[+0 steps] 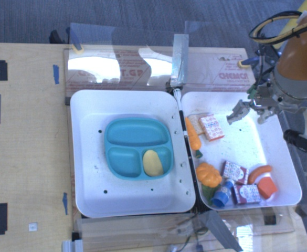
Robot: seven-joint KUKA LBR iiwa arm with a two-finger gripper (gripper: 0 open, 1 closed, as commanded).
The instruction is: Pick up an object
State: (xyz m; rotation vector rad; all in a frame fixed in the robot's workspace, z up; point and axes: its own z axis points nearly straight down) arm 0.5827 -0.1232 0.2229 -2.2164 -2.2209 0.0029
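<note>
My gripper (249, 114) hangs over the back part of the right bin (287, 156), open, with nothing between its fingers (236, 113). Left of it lie a red-and-white carton (211, 127) and an orange carrot (193, 135). Along the bin's front sit an orange pepper (208, 175), a blue bottle (222, 195), two dark red cartons (233, 171) (247, 193), a sausage (260, 171) and an orange-red cup (267, 187).
The left bin (85, 156) holds a teal divided plate (137, 135) with a yellow potato-like piece (152, 163) in its front right compartment. A metal divider (179, 62) and clear plastic sheets stand behind the bins. Bare white floor lies under my gripper.
</note>
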